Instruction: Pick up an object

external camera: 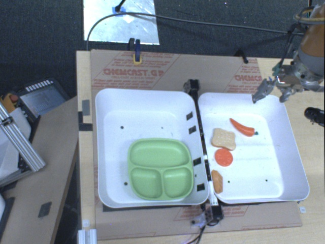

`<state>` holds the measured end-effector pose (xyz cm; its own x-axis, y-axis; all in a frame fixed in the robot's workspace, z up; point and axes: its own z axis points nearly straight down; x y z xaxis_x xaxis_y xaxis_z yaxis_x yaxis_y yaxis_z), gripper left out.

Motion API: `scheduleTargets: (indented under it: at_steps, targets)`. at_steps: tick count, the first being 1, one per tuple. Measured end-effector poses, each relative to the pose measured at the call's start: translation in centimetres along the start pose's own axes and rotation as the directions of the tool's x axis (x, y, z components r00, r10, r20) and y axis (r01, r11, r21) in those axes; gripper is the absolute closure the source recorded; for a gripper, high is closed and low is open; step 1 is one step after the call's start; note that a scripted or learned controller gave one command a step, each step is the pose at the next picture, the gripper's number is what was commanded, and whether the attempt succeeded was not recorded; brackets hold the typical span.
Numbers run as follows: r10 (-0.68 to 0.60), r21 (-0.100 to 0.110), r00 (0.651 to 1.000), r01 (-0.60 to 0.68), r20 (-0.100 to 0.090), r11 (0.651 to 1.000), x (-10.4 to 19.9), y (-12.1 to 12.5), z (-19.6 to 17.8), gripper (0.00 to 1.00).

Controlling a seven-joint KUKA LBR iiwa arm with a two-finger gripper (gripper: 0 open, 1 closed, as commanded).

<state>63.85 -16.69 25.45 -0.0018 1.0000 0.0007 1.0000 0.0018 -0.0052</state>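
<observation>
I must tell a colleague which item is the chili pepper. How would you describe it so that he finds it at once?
Look in the right white bin, at the small group of food items near its left side. The chili pepper is the farthest back of them, above the bread slice. It alone is long, thin and curved, red-orange with a dark stem tip.

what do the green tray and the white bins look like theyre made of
Green tray: looks like moulded plastic, matte to satin; one even colour, rounded compartment walls. White bins: probably thin formed plastic, smooth, slightly glossy; soft rounded rims and corners. The exact material cannot be told from here.
</observation>
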Motion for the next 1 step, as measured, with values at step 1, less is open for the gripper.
scheduleTargets:
  at_steps: [1]
  targets:
    - [-0.001,-0.007,1.000,0.001,0.001,1.000,0.01,0.15,-0.41,0.00]
